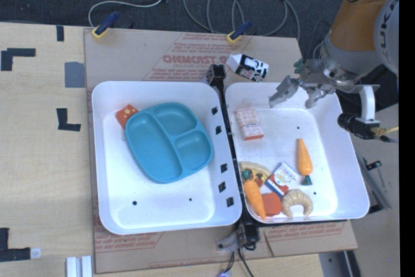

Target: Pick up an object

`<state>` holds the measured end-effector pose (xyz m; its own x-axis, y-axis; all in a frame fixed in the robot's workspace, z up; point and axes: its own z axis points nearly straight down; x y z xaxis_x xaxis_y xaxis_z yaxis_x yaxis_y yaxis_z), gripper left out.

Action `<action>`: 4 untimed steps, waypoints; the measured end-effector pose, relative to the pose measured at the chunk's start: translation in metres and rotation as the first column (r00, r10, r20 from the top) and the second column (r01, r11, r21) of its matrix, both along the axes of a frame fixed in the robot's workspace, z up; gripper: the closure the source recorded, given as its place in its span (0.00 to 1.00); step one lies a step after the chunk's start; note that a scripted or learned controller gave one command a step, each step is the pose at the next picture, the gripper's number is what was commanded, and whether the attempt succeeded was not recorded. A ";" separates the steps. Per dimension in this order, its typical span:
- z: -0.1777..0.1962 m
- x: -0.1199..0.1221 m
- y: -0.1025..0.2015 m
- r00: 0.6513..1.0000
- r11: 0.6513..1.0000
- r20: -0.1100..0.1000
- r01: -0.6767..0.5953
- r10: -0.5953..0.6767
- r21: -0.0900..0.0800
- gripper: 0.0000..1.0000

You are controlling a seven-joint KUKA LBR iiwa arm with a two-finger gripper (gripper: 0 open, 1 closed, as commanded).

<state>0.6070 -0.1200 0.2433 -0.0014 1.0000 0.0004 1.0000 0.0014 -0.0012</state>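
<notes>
Left bin: blue divided plate, red block. Right bin: pink packet, two carrots, croissant, all untouched. Gripper above far rim, fingers spread, gripping nothing. Descent, grasp and lift all pending.

A single robot arm reaches in from the right side of the view, its grey body capped by an orange band near the top right corner. The wrist angles down and to the left. At its end, the gripper has two grey fingers spread apart, with nothing held between them.
</notes>
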 end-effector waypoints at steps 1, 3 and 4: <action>-0.085 -0.024 -0.056 1.000 1.000 -0.002 0.002 -0.002 -0.001 0.00; -0.146 -0.043 -0.078 1.000 1.000 0.008 0.001 -0.001 -0.005 1.00; -0.094 0.007 -0.019 1.000 1.000 0.003 -0.001 0.001 0.000 1.00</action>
<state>0.6136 -0.1390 0.1498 -0.0026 1.0000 0.0003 1.0000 0.0026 0.0013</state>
